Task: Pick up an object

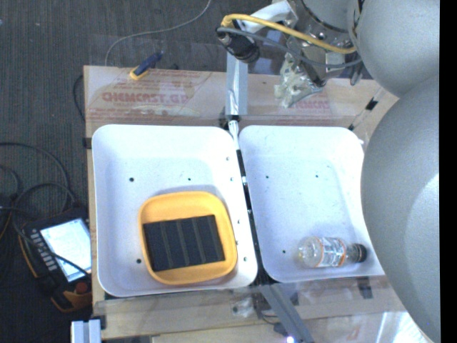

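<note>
The gripper [296, 84] hangs with nothing in it; I cannot tell its grip. The clear plastic bottle [330, 252] lies well below it.

faded red lettering ran along wooden board [153, 95] behind left bin [114, 156], reading roughly "chemcast gp"; more red print on board behind right bin [343, 145] was too blurred to read; label on plastic bottle [330, 252] was illegible; tablet screen [66, 240] on floor showed nothing readable

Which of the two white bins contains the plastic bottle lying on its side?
The right bin, on the arm's side. The bottle lies near its front edge. The left bin holds a yellow container instead.
</note>
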You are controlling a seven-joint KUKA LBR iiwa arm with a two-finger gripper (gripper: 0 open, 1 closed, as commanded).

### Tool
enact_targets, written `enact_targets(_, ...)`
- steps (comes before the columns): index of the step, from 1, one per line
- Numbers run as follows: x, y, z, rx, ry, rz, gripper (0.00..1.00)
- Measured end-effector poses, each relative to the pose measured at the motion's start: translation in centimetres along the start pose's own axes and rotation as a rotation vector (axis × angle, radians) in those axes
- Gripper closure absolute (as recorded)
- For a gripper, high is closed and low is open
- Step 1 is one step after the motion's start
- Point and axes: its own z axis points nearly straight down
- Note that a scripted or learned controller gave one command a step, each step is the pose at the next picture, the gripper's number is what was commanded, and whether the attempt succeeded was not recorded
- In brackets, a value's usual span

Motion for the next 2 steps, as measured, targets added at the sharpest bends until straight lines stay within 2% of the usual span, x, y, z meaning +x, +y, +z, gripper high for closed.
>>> enact_targets(1,6.0,-7.9,0.0,0.0,0.001,0.028,1.0)
enact_targets(2,4.8,0.4,0.0,-0.003,-0.002,-0.261,1.0)
